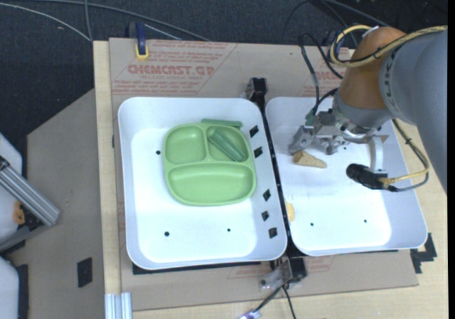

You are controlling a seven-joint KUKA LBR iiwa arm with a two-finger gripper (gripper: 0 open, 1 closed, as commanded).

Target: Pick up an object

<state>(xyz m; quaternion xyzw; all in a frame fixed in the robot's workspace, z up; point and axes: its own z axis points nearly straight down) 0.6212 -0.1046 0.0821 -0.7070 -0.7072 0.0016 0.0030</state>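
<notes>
A small tan wedge-shaped piece [311, 160] lies in the right bin [355, 229], near its left wall. My gripper [314, 143] hangs just above and behind the piece, pointing down, open, with nothing between its fingers. In the left bin [195, 232] sits a green divided plate [208, 185]. A dark green oblong object [229, 143] rests in the plate's upper right compartment.
A small yellow scrap [289, 212] lies on the rim between the two bins. A black connector with a yellow cable [366, 175] hangs from the arm over the right bin. The grey arm with its orange band [370, 72] covers that bin's far right corner.
</notes>
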